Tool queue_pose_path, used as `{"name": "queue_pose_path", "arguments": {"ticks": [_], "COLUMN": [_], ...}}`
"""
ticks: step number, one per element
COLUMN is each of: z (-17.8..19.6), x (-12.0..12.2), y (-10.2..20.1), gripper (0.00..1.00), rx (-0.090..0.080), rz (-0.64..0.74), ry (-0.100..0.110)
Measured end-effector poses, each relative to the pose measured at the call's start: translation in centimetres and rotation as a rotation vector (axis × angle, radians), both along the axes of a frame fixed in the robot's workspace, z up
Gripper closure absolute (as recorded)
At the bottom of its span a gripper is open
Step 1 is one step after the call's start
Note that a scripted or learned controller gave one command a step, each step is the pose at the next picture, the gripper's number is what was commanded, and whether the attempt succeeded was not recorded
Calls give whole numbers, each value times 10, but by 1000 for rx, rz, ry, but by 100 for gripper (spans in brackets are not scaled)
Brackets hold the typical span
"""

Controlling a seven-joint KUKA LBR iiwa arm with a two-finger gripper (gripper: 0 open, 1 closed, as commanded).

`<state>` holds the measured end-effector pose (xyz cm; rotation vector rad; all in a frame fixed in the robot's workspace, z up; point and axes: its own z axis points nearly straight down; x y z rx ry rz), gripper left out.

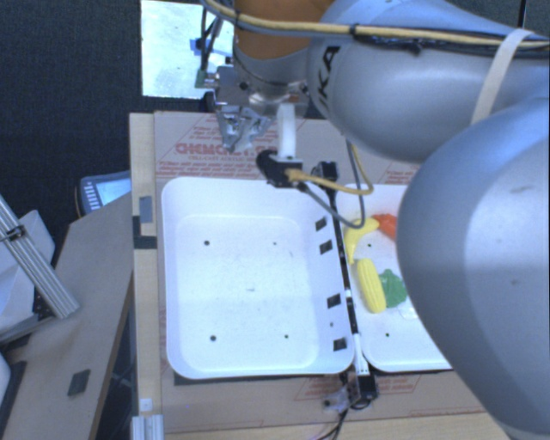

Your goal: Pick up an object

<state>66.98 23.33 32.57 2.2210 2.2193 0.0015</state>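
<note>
The gripper [241, 136] hangs high at the far edge of the bench, over the printed cardboard [193, 148] just beyond the back rim of the left bin [185, 258]. Its metal fingers [234, 133] point down and look bunched close together, but the view is too blurred and small there to tell whether they are parted or pressed shut. Nothing shows between them.

Over in the right bin [391, 348], well apart from the gripper, the toys cluster against the divider side. A yellow corn cob [370, 284] lies lengthwise just beside the black-marked seam [344, 275] between the bins. A green piece [394, 288] touches the cob's right flank. Further back, a yellow banana-like piece [361, 232] curves beside an orange piece [387, 225], the two touching or nearly so.

The big grey arm [464, 172] sweeps in from the right and covers much of the right bin, with the orange band [275, 21] at the top of the frame above the wrist. A yellow cable [331, 182] runs from the black fitting [277, 168] near the gripper.

So all the objects lie down and right of the jaws, across the seam.
</note>
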Motion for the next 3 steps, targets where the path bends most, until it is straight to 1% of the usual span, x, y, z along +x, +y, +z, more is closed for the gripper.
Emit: {"name": "queue_pose_path", "arguments": {"ticks": [1, 2, 3], "z": [86, 30, 111], "x": [-1, -15, -1], "y": [1, 1, 1], "gripper": [100, 100, 100], "rx": [5, -1, 4], "rz": [6, 2, 7], "ry": [-9, 5, -9]}}
